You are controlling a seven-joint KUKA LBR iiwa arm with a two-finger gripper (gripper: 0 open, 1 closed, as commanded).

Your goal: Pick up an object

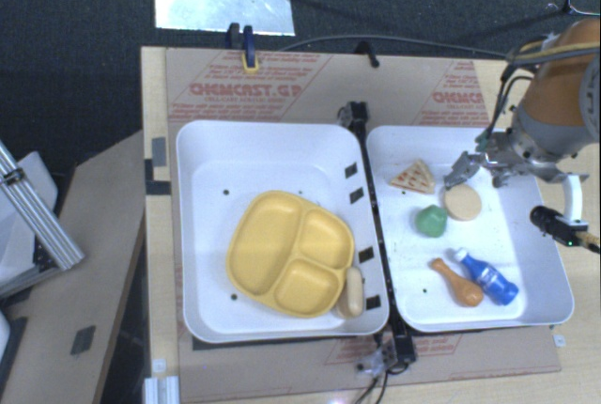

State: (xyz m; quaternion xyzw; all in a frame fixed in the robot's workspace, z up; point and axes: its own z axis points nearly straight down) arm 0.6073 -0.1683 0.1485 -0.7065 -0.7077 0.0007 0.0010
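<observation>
A: Picked anything up yet?

B: No, judging by how things lie. Every item flat on a bin floor, none raised. Gripper (474,169) low over the right bin (554,299), toward its 12 o'clock edge, the grey and orange arm reaching in from 3 o'clock.

A: Open or closed?

B: Cannot tell; too small and too cluttered with metal at the tip to read the gap. Nothing visibly held, in any case.

A: So what's left?

B: Nearly the whole job, by the look of it: settle over a target, close on it, lift it clear. Only the approach appears done.

A: Which target?

B: Most likely the tan disc (462,203) (a guess from nearness alone), just beside the gripper at its 6 o'clock. Whether touching or a shade apart, hard to say.

A: Looks like?

B: Round, flat, pale tan, smooth as a biscuit, lying face up on the white floor. Low profile, so probably awkward to pinch from above.

A: Neighbours?

B: Green ball (431,221) close by at the disc's 8 o'clock, triangular wafer (414,177) at 10 o'clock, drumstick (456,283) and blue bottle (488,277) side by side, well apart at 6 o'clock.

A: And the left bin (202,205)?

B: Yellow divided tray (282,247), plus a beige roll (353,291) against its 4 o'clock edge — far from the gripper.
</observation>
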